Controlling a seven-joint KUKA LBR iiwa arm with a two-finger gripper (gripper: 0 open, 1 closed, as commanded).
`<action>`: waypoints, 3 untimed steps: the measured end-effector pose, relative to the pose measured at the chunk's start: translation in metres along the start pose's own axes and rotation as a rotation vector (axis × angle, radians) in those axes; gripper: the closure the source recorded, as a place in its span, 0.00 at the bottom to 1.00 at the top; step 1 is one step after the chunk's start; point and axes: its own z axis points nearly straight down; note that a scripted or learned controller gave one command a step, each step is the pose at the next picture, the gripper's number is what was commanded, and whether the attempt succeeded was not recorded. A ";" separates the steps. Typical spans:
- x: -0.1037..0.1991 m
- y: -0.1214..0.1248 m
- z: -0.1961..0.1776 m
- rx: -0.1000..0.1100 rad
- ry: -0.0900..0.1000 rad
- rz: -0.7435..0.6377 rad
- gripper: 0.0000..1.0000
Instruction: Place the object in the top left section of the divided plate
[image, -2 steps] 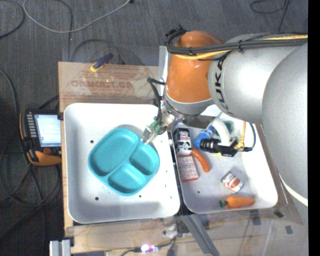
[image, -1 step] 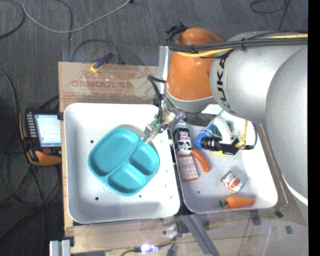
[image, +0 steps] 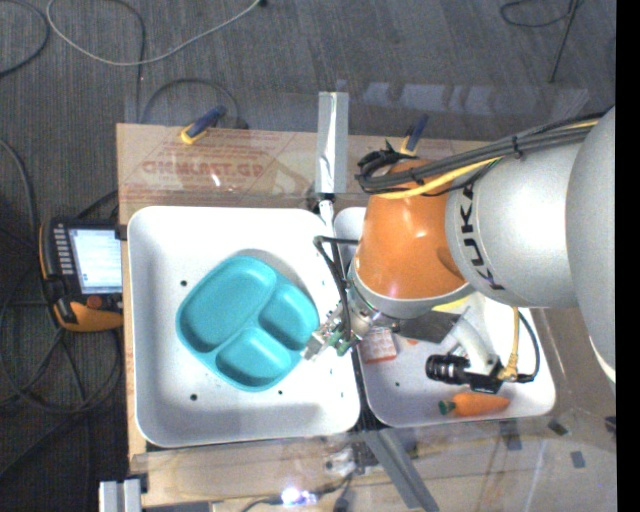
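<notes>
i see the carrot (image: 473, 405) lying at 5 o'clock in the right bin (image: 535, 395). it looks light, stiff, smooth; i'd grip mid-body. gripper (image: 335, 340) sits at the plate's (image: 245, 320) 3 o'clock edge; can't tell its state.

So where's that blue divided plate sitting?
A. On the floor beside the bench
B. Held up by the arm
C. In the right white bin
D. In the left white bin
D: the blue divided plate lies flat inside the left white bin, beside the arm's tool.
</notes>
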 end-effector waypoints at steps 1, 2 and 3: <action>-0.053 -0.046 -0.081 -0.003 -0.006 -0.218 1.00; -0.049 0.028 -0.034 -0.002 -0.003 -0.248 1.00; -0.060 -0.031 -0.002 -0.001 -0.002 -0.233 1.00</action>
